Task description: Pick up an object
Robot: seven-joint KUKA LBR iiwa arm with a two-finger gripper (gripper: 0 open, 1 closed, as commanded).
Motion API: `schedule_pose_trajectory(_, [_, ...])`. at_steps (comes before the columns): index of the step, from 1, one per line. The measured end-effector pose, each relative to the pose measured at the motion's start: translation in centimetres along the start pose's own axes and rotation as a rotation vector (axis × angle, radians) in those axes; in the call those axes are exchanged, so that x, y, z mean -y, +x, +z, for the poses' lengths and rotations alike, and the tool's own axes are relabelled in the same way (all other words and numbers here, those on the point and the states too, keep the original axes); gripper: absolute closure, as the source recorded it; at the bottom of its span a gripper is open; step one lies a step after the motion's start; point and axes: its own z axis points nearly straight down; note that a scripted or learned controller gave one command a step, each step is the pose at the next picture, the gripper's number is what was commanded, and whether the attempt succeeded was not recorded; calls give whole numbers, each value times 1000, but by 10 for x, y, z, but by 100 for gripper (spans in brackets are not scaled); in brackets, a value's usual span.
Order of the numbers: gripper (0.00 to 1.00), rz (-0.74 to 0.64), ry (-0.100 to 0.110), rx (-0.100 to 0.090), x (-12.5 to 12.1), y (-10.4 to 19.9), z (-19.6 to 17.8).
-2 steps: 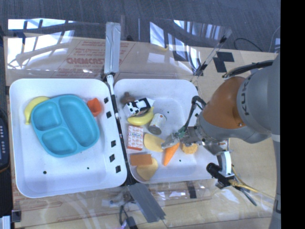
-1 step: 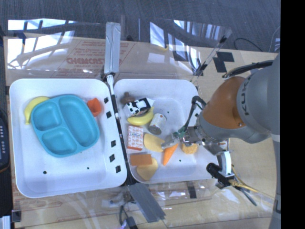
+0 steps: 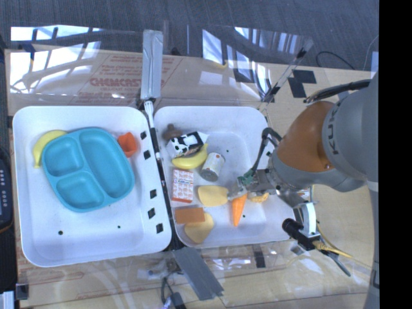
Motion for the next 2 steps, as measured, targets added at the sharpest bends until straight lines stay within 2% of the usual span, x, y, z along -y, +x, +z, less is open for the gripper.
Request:
schedule_pose_trajectory(1, [100, 35, 5, 1, -4, 36, -103])
schedule_pose_trajectory(2, [100, 17, 12, 0, 23, 25, -84])
